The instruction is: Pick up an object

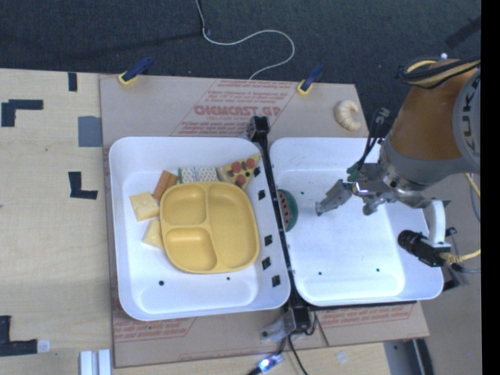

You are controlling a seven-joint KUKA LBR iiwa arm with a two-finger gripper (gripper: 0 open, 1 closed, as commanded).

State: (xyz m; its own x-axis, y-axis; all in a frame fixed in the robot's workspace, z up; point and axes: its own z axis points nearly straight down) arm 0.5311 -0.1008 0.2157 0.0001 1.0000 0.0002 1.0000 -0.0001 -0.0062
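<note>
End effector hangs over right bin, holding nothing; whether open or closed, cannot tell. Nearest target: round green-and-red item at bin's left wall, toward nine o'clock from end effector, near. Yellow divided plate in left bin, farther off.

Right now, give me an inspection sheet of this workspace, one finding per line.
Surface: two white bins, left bin and right bin, on a cardboard sheet over a wooden bench.
Job's things: yellow divided plate in the left bin, small flat pieces tucked around it; a round green and red item at the right bin's left wall.
Clutter: a pale lump on the cardboard beyond the right bin.
Gripper: gripper over the right bin, nothing seen between its fingers.
Cables: white cable behind the cardboard.
Surroundings: dark floor.
</note>
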